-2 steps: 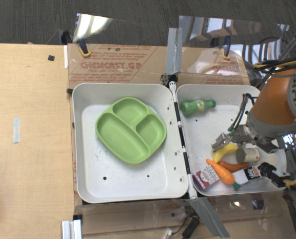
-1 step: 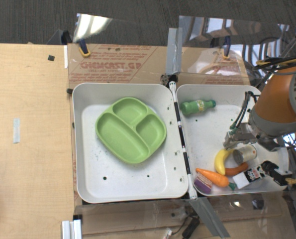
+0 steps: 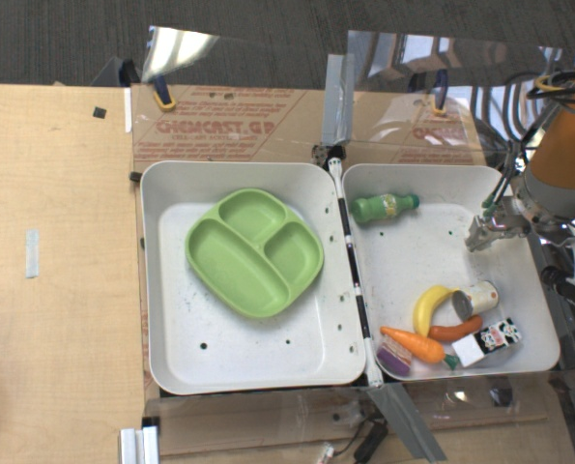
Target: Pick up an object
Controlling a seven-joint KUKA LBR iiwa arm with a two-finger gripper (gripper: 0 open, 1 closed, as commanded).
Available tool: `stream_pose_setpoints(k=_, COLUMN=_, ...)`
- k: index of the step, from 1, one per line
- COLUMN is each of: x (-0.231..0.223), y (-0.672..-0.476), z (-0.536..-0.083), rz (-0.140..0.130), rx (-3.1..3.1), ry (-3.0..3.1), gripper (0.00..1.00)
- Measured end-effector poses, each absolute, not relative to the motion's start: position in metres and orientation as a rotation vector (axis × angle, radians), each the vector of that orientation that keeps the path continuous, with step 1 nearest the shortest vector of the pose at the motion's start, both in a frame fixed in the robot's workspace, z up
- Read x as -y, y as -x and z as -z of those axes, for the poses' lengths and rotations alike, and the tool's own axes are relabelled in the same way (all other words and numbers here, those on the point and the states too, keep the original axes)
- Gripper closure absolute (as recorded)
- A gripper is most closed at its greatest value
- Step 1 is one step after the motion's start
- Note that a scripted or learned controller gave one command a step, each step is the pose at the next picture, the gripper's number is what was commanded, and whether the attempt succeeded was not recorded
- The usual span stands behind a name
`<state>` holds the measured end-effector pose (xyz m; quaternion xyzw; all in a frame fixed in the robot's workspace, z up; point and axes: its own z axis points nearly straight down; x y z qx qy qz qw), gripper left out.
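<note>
Gripper (image 3: 480, 235) poised over the right bin (image 3: 442, 184)

I cannot tell its opening. The banana (image 3: 428, 307) lies below it, beside a carrot (image 3: 413, 344); the green bottle (image 3: 384, 207) rests near that bin's far-left corner.

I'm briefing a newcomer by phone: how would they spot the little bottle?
Look in the right bin, at its far left corner beside the divider. The green bottle lies on its side there, apart from the toy food cluster at the near edge.
</note>
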<state>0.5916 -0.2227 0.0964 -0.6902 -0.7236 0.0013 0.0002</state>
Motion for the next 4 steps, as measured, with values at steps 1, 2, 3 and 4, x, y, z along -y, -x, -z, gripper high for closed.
stream_pose_setpoints(k=1, x=0.222, y=-0.543, z=-0.090, rz=-0.004, rx=2.252, ry=2.188, gripper=1.00)
stream_pose_setpoints(k=2, x=0.222, y=-0.610, z=-0.091, rz=-0.003, rx=2.250, ry=2.193, gripper=1.00)
stream_pose_setpoints(k=3, x=0.199, y=-0.502, z=-0.090, rz=-0.003, rx=2.230, ry=2.209, gripper=1.00)
stream_pose_setpoints(k=4, x=0.222, y=-0.583, z=-0.091, rz=-0.003, rx=2.226, ry=2.216, gripper=1.00)
